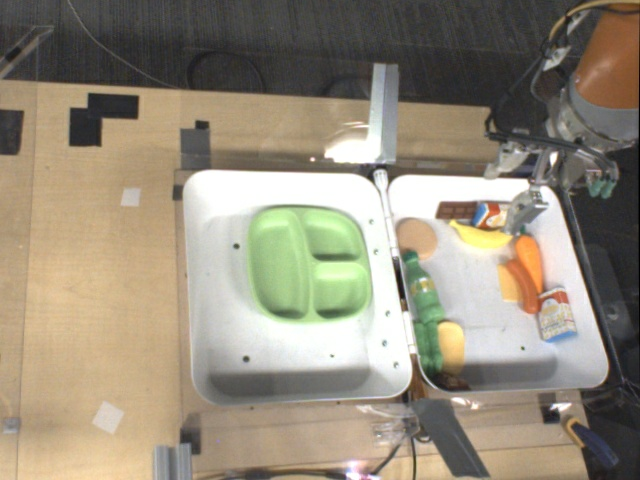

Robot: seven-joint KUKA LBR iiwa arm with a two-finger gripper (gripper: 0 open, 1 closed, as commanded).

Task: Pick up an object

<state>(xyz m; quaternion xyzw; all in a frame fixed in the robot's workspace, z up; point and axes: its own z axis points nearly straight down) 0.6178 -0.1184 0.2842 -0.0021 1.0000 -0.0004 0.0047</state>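
The right bin (480, 363) holds several toy foods. A yellow banana (478, 235) lies near its far side, beside a brown bar (457, 209) and a small red, white and blue item (490, 214). An orange carrot (527, 257) lies to the banana's right, with a pale orange wedge (511, 284) and a red and white carton (556, 315) below it. A tan round piece (418, 236), a green bottle (427, 308) and a yellow piece (452, 343) line the bin's left wall. My gripper (527, 208) hangs over the bin's far right corner, just above the carrot's top end.
The left bin (215, 348) carries a green divided plate (307, 261). A grey metal post (384, 118) stands behind the seam between the two bins. The arm's orange band (608, 58) and its cables sit at the upper right.
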